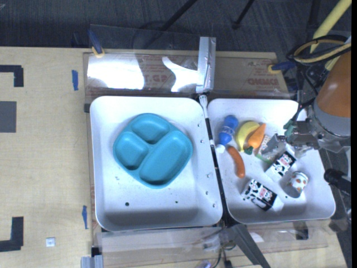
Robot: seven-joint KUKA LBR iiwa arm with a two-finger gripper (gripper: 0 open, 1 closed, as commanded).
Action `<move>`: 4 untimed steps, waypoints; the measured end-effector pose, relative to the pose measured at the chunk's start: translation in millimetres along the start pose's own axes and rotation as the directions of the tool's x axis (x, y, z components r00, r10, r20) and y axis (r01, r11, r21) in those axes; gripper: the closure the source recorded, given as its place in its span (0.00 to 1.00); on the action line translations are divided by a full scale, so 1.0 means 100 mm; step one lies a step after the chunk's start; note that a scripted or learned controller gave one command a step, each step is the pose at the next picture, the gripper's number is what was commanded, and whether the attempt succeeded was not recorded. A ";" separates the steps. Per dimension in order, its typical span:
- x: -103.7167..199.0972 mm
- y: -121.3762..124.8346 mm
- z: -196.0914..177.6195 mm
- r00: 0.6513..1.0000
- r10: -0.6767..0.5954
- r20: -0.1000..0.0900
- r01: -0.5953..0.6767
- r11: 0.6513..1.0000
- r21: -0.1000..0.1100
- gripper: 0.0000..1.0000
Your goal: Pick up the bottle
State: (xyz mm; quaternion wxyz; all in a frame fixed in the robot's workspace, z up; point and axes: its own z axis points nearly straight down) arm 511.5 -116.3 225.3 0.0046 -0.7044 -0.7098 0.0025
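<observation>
Tool (277, 145) near blue bottle (227, 129)

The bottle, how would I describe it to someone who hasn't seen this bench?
Look in the right-hand white bin, near its upper left corner by the divider. The bottle is small and blue with a white end, lying beside a yellow banana. It is the only blue item in that bin.

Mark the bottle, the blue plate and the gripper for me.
bottle (227, 130): camera view, on its blue body.
blue plate (153, 149): camera view, on its middle ridge.
gripper (277, 148): camera view, between its fingertips.
</observation>
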 end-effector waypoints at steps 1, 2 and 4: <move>-0.26 -0.31 0.83 0.959 -0.282 -0.001 0.282 0.959 -0.001 0.00; -0.26 -0.30 0.76 0.958 -0.286 -0.002 0.286 0.958 0.001 1.00; -0.76 -0.31 -0.41 0.757 -0.654 0.007 0.654 0.757 -0.004 1.00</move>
